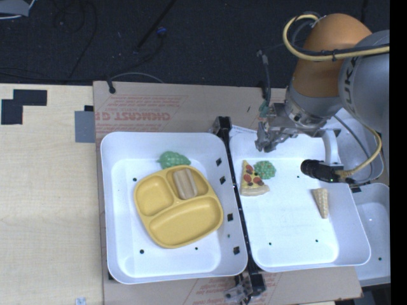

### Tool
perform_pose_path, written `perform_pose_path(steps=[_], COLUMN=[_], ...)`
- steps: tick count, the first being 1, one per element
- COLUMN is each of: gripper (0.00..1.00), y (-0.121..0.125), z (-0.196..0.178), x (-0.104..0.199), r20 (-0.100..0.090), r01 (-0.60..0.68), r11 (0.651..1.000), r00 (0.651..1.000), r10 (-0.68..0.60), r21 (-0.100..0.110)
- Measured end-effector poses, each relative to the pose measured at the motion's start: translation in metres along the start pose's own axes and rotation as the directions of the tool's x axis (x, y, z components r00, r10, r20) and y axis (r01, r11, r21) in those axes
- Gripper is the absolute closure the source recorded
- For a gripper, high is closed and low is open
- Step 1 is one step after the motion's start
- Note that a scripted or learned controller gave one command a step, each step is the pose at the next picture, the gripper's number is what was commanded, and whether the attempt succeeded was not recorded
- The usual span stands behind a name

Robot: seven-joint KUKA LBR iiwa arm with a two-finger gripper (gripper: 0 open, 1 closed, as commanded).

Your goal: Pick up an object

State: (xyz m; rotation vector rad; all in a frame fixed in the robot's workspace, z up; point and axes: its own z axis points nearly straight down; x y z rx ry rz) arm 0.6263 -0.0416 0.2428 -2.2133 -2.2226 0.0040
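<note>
A toy pizza slice (252,179) lies near the upper left corner of the right bin (299,250), touching a small green broccoli piece (265,168) at its upper right. Either would serve as the object to pick up. The gripper (267,142) hangs just above and beyond the pair, close to the bin's back wall, with nothing between its fingers; whether the fingers are spread or closed cannot be told from this angle. The grey arm (365,75) with its orange band (327,49) reaches in from the right. An ice cream cone (322,202) lies well apart toward the right side of the same bin. In the left bin (121,246), a yellow divided plate (178,207) carries a tan sausage-like piece (185,183) in one upper compartment, and a second green piece (173,159) sits just beside the plate's upper rim. The work appears to be at the approach stage, no grasp made. The next move would call for lowering over one item and closing cleanly, without nudging its touching neighbour.
</note>
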Motion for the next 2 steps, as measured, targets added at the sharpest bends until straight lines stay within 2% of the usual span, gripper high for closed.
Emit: perform_pose_path(steps=[2], gripper=[1.0], y=[-0.008], z=[0.024], x=[0.111], r20=[0.001], r01=[0.001], r11=[1.0], r00=[1.0], r10=[-0.001], r21=[0.0])
